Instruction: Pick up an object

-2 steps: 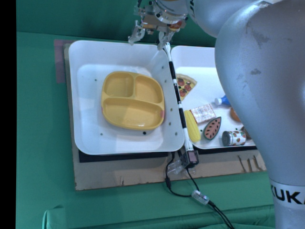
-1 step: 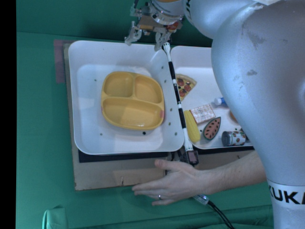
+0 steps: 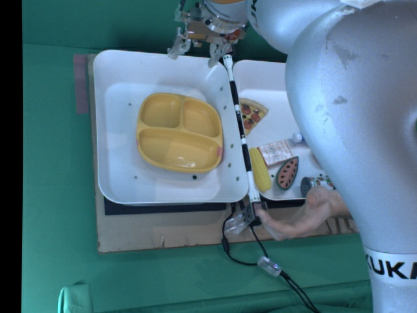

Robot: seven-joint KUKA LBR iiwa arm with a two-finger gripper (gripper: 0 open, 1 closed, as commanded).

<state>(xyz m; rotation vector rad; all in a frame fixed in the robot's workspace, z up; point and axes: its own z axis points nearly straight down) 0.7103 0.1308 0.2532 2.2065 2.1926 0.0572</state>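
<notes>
Several small toy foods lie in the right white bin (image 3: pixel 273 77): a flat pizza-slice piece (image 3: pixel 253 115), a yellow corn cob (image 3: pixel 260 169), a watermelon wedge (image 3: pixel 287 173) and a printed square card or packet (image 3: pixel 276 152); a dark round item at the near edge is partly hidden by the arm. Corn looks the best candidate: light, stiff, probably smooth plastic, best taken across its narrow width at mid-length. Left white bin (image 3: pixel 117 175) holds a yellow three-compartment plastic plate (image 3: pixel 179 132), thin-rimmed, awkward to grip. Pincer (image 3: pixel 199 49) hangs over the far rim of the left bin, fingers apart, nothing between them, well away from the toys. Green table (image 3: pixel 52 175) surrounds.
</notes>
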